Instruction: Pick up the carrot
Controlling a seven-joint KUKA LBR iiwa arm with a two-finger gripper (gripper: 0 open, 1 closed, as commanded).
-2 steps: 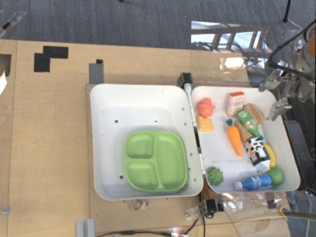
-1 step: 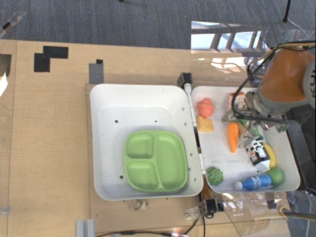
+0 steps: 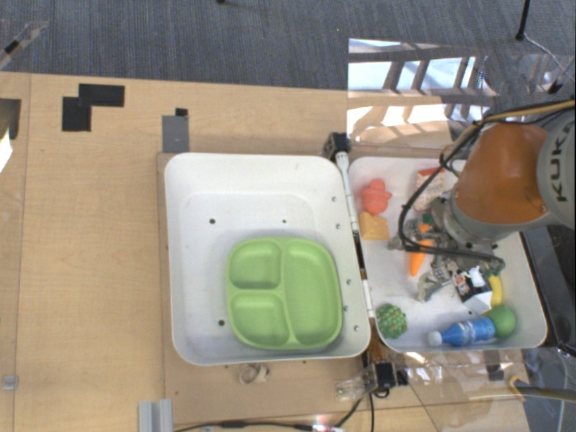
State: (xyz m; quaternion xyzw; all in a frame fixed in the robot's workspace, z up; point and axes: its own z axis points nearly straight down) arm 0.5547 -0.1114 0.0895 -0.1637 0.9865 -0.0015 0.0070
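Arm (image 3: 504,174): reaching in from the right, low over the right bin (image 3: 531,331).
Gripper (image 3: 430,257): directly above the carrot; open or closed, cannot tell.
Carrot (image 3: 416,262): orange, mid right bin, partly hidden under the gripper.
Nearby: pink toy (image 3: 374,196), green ball (image 3: 391,319), blue bottle (image 3: 463,333).
Left bin (image 3: 193,196): holding a green divided plate (image 3: 283,292).

A green divided plate (image 3: 284,292) sits in a white bin (image 3: 193,241); the carrot (image 3: 416,263) is orange.

Green divided plate (image 3: 285,292) in left white bin (image 3: 193,196)
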